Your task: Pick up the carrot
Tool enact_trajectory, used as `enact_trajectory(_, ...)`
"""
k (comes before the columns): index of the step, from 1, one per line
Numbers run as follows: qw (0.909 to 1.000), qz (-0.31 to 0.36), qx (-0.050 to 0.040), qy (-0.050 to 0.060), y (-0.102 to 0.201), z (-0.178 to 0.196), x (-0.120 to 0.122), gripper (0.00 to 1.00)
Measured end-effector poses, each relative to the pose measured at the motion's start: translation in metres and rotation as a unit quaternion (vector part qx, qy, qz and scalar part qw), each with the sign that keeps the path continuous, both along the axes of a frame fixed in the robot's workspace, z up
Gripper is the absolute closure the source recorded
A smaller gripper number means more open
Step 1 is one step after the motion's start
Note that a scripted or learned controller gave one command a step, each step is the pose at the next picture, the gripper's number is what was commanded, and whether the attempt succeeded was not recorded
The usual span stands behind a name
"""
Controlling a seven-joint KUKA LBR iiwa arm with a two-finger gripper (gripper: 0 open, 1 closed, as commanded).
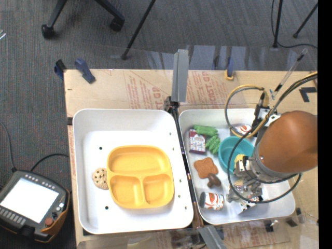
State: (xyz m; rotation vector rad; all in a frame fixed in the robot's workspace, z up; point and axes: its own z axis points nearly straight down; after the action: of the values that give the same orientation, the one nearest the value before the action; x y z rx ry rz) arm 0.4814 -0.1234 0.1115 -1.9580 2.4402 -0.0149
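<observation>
My gripper (246, 193) hangs low over the right part of the right bin (286, 201), beneath the arm's orange band (288, 141). The wrist and its cables cover that part of the bin, so whatever lies under them is hidden. The nearest orange things are a flat orange-brown piece (206, 166) and a small brown lump (213, 180), both to the gripper's left. Neither has a carrot's shape.
The right bin also holds a teal bowl (232, 154), green bean pods (208, 132), a small carton (197, 141), a lying can (211, 201) and another can (241, 130). In the left bin (85, 139) sit a yellow divided tray (140, 176) and a cookie (99, 177).
</observation>
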Motion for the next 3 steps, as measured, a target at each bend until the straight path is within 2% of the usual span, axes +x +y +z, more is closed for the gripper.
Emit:
enact_trajectory(1,0.9863,0.165,0.0014,0.008,-0.083,0.028,0.03,1.0)
enact_trajectory(2,0.9867,0.161,-0.0147,-0.009,-0.064,-0.004,0.007,1.0)
enact_trajectory(3,0.9718,0.235,-0.0105,-0.007,-0.064,0.0,0.006,1.0)
